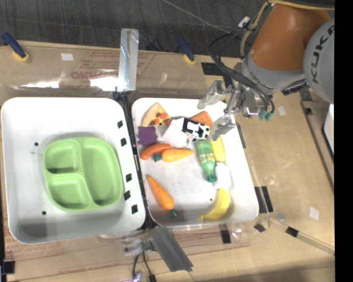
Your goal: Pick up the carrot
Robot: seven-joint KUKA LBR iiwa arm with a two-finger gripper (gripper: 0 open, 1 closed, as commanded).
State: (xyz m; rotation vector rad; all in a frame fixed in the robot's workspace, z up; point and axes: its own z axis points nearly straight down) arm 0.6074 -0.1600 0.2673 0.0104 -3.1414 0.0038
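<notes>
A carrot [160, 192] with a small green tip lies slanted in the front left of the right bin [242, 175]. A second carrot-like orange piece [176, 155] lies across the bin's middle, touching another orange piece [152, 151] to its left. My gripper [219, 109] hangs over the bin's back right corner, well apart from both carrots. It is open, and nothing sits between its fingers [223, 124].
The right bin also holds a pizza slice [156, 115], a purple piece [146, 136], a black-and-white item [195, 128], a green bottle [206, 161] and a banana [219, 205]. A green divided plate [82, 172] sits in the left bin [17, 116].
</notes>
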